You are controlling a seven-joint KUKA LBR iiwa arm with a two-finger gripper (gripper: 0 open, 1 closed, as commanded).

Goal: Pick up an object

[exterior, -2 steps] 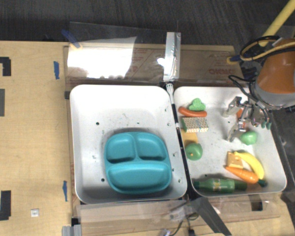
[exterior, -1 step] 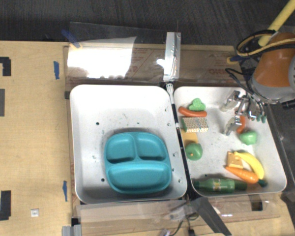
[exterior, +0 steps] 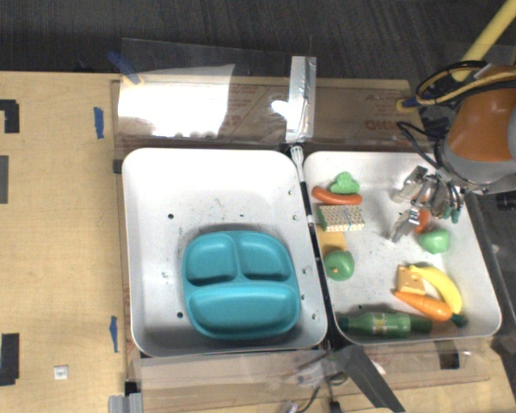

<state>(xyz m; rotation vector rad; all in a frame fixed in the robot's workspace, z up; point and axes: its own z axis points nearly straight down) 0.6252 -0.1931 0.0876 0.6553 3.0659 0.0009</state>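
Here, nearest the camera in the right bin (exterior: pixel 486 256), a dark green glossy bottle (exterior: pixel 385 323) lies flat along the front wall, and just behind it a curved yellow banana (exterior: pixel 445 287) rests against a tapered orange carrot (exterior: pixel 423 306). Across the divider from that bin, a smooth teal plastic plate (exterior: pixel 239 284) with three compartments fills the front of the left bin (exterior: pixel 146 231). Farther back in the right bin my metal gripper (exterior: pixel 420 205) hangs beside a rounded green fruit (exterior: pixel 433 242), with something small and orange-red showing between my narrowly set fingers, though I cannot tell whether I truly grip it.
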